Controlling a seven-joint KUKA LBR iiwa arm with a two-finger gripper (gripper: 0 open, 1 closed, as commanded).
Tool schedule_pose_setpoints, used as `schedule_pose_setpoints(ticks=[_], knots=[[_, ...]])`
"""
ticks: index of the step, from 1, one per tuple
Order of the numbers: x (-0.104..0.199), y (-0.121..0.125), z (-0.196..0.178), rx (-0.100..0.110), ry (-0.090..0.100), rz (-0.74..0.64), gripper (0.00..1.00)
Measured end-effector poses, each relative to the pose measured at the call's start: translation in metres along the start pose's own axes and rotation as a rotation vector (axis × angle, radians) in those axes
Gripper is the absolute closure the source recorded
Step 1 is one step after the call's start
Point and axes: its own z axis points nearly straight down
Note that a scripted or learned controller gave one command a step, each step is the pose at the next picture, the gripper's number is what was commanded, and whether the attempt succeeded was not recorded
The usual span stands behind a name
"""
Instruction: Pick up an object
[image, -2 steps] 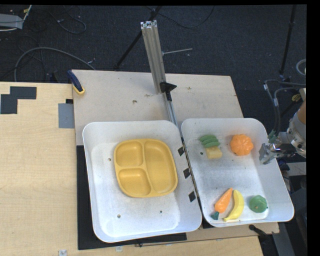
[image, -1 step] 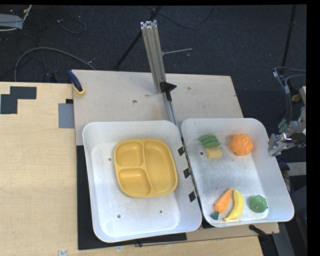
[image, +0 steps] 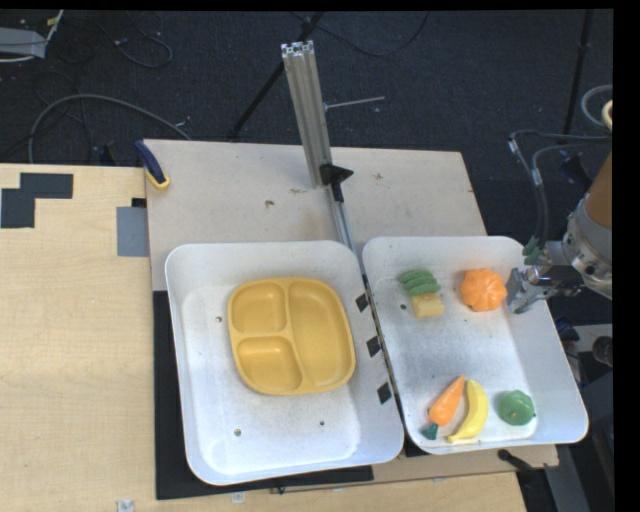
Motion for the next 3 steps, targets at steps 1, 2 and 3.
schedule_pose_setpoints(ticks=[1,2,3], knots=[[0.051,-0.006,-0.001,0.001,0.0,0.0,1.0],[0.108,-0.003,0.017,0.003,0.0,-0.001,1.0],[0.161,-0.016,0.021,0.003,0.0,-0.001,1.0]])
